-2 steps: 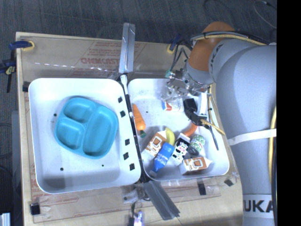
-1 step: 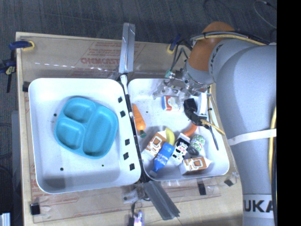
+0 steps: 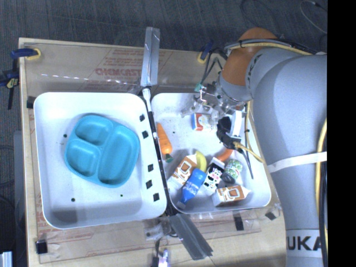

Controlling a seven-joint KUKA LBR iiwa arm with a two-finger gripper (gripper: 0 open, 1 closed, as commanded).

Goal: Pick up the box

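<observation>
A blue tray (image 3: 103, 151) lies alone in the left bin (image 3: 50, 204). The right bin (image 3: 172, 113) holds a carrot (image 3: 164, 141), a bottle (image 3: 192, 185) and cartons heaped at its near end. A small box (image 3: 199, 120) sits apart near the far wall, likely the target. The gripper (image 3: 207, 102) hangs just over it, arm bent down steeply; its grip cannot be told.

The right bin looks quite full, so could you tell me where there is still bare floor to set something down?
In the right bin, bare floor lies at the far left, between the carrot and the gripper. The near half is crowded: boxes, blue bottle, banana. The left bin has bare floor all around the blue tray.
</observation>
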